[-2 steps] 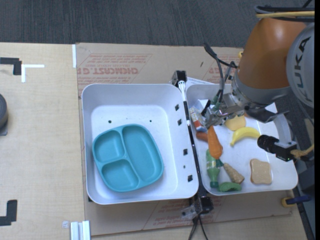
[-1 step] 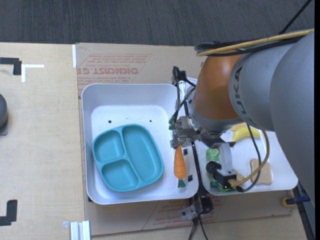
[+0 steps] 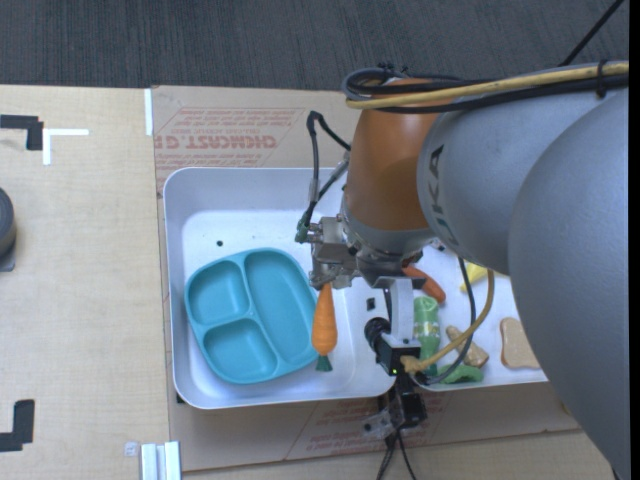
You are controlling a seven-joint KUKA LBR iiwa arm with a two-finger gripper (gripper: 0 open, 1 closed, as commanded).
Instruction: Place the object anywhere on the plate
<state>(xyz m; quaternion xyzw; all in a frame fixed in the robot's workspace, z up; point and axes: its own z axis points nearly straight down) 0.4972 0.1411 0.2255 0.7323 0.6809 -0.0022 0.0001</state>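
Just off the right edge of your blue plate (image 3: 252, 313), the carrot (image 3: 325, 320) hangs upright with its top pinched in the closed gripper (image 3: 327, 280), so you've got the pickup done, but it's not over the plate yet.

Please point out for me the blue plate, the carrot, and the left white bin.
blue plate (image 3: 250, 313): camera view, on its large right compartment.
carrot (image 3: 324, 326): camera view, on the middle of its orange body.
left white bin (image 3: 235, 228): camera view, on its bare floor above the plate.
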